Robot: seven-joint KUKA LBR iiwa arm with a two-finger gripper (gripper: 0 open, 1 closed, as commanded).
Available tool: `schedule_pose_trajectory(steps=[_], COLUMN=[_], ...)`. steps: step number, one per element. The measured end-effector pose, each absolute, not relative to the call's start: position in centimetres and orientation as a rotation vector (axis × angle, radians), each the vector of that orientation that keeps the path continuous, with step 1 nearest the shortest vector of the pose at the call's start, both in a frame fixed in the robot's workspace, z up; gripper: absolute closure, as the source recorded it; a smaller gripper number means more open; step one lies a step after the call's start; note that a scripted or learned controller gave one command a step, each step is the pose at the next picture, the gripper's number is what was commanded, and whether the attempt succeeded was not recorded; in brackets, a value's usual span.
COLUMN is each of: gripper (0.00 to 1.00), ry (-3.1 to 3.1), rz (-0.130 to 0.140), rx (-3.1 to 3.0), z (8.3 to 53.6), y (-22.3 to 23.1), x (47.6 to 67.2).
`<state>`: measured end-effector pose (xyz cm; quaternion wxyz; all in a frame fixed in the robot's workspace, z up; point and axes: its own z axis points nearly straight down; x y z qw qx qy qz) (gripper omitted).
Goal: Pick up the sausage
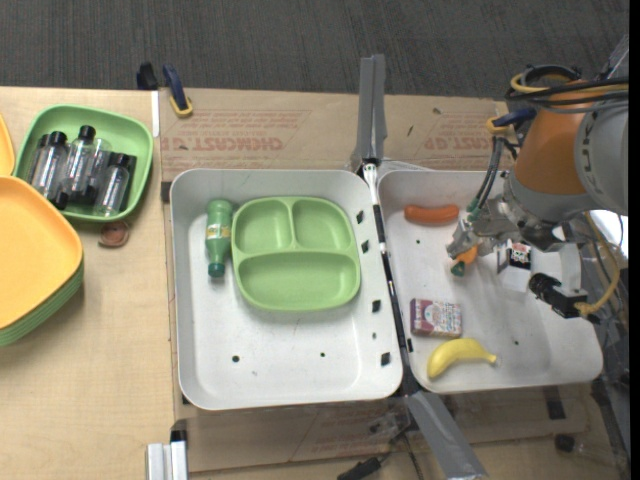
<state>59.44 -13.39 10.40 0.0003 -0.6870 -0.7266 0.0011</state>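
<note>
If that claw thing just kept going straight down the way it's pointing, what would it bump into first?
Probably the bare floor of the right bin. The gripper points down just below and right of the sausage, so it would likely miss it, though depth is hard to judge here.

Two white bins (200,368) of smooth, slightly glossy plastic sit on a surface (90,408) of matt, pale wood, with matt brown cardboard (270,133) at upper centre. A green divided tray (296,253) looks like smooth, satin plastic. The sausage (431,213) at upper right has a glossy orange-red skin. The banana (459,356) is smooth and shiny. A small box (436,317) looks like printed card. Grey carpet (300,18) is rough.
</note>
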Motion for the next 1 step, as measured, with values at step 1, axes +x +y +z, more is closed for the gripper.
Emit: schedule_pose_trajectory(steps=[1], gripper=[1.0], ry=[-2.285], rz=[0.003], rx=[-2.155], z=[19.08], y=[-7.58], x=[56.85])
